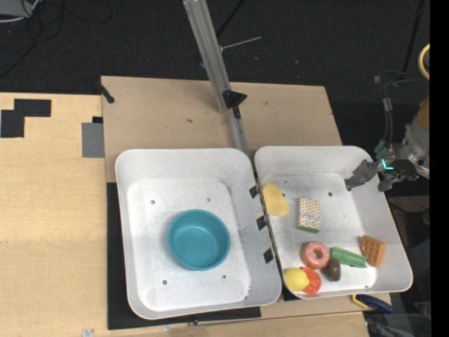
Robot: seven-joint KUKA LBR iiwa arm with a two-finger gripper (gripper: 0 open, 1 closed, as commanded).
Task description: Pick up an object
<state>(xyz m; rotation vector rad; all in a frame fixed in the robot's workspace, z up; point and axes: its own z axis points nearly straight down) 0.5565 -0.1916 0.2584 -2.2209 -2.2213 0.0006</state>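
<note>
Toys lie in the right bin (351,156), and I must lift one of them. My gripper (372,176) hangs over that bin's far right rim, near the corner, and I cannot tell how it is set. It carries nothing that I can see.

Nearest to me is a patterned block (309,214), lying mid-bin with bare floor around it. It looks light and stiff with flat sides, so I judge it the easiest: close across its narrow width. A yellow piece (275,199) rests against the left wall (awkward, with the wall so near). Toward the front rim a donut (316,255), a green piece (349,258), a waffle (373,250) and a small dark piece (334,270) crowd together; rounded plastic there may slip or nudge its neighbours. The left bin (140,167) holds a teal bowl (199,239).
</note>
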